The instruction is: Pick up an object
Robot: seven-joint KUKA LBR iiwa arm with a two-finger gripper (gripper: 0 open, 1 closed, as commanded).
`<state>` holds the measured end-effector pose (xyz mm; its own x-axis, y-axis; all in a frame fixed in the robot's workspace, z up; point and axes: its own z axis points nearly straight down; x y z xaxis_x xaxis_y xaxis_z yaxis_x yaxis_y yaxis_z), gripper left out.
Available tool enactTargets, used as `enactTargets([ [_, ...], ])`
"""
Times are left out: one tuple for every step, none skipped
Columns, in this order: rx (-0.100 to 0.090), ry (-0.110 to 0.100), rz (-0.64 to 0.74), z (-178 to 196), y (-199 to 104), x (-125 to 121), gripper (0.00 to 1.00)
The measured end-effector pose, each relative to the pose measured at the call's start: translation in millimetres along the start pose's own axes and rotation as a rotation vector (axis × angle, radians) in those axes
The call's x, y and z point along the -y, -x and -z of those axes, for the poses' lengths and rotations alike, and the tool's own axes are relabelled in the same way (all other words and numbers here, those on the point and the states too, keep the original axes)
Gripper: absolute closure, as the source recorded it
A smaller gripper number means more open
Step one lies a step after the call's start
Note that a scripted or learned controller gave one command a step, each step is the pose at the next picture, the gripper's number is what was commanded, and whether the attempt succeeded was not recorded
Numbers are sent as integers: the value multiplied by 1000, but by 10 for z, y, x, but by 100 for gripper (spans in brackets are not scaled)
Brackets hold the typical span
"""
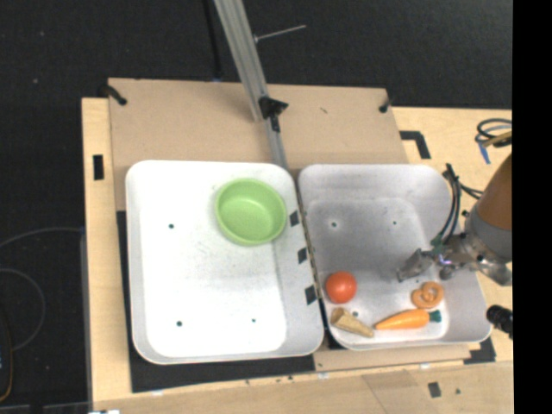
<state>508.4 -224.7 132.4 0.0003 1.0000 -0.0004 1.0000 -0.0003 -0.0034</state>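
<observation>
Grey two-finger gripper (420, 264) low over the right white bin (362, 188), can't tell its grip. Just near of it, along the bin's near edge: small brown ring-shaped pastry (427, 296), orange carrot (402, 320), tan wedge (352, 323), red tomato (341, 286). Round green plastic bowl (251, 211) at far right of the left white bin (172, 317), loads of open floor around it

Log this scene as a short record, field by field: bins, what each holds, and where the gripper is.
left bin: green bowl near its top right corner
right bin: tomato, carrot, pretzel, tan wedge, all along its near edge
gripper: over the right bin's right side, just above the pretzel
arm: enters from the right
held: nothing seen between the fingers
</observation>
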Motion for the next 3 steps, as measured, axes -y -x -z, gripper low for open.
enactTargets([
  [2,5,-2,-320,13,-6,0],
  [3,10,-7,-200,24,-17,100],
  [3,10,4,235,25,-28,100],
])
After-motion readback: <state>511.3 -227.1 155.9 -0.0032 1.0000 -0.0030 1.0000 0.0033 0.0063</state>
